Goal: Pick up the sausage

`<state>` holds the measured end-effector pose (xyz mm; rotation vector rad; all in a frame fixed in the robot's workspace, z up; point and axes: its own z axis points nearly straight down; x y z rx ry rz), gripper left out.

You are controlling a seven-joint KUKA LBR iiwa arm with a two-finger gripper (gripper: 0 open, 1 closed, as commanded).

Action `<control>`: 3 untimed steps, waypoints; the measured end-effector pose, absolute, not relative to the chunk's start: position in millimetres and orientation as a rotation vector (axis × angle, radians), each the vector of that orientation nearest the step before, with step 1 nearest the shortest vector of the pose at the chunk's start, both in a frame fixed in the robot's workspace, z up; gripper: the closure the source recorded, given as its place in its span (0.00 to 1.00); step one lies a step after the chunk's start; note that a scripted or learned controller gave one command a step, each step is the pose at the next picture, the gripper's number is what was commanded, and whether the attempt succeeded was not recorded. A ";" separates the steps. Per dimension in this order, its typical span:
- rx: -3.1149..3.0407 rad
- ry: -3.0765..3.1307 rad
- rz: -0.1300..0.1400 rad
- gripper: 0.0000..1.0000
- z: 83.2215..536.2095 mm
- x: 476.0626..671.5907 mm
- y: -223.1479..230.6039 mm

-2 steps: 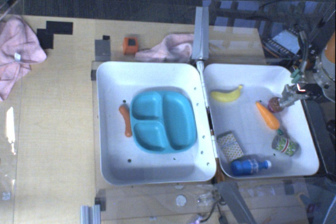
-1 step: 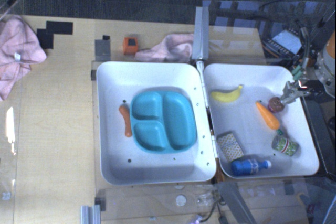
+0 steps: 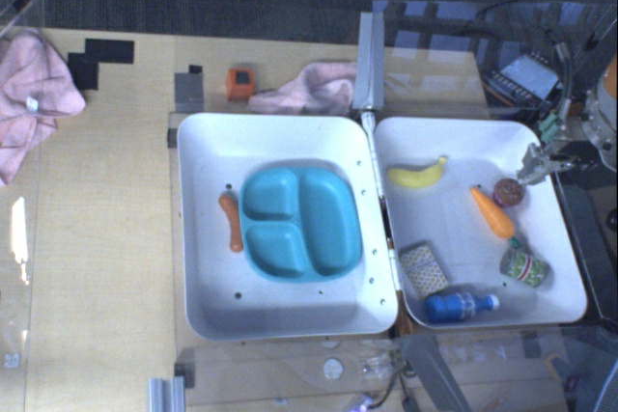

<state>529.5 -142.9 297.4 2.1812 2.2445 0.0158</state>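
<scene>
Orange, slim, slightly curved sausage (image 3: 232,221) lies beside glossy blue plate (image 3: 301,221); whether hand (image 3: 537,162) grips, unclear.

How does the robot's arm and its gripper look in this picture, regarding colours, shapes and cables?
At the right edge the gripper appears as a small pale grey metal piece ending in thin, pointed tips. Behind it sits a bulkier grey wrist body with a greenish spot. An orange patch of the arm shows at the frame edge. Thin dark cables run above it.

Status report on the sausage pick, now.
Tool over right bin's far right edge, nothing visibly held. Sausage in left bin, left of blue tray. Nothing on it.
</scene>
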 end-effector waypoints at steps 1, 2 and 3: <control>2.172 2.250 0.020 1.00 306.9 532.9 -141.9; 2.161 2.256 0.024 1.00 316.5 536.4 -140.8; 2.150 2.262 0.028 1.00 325.9 539.9 -139.8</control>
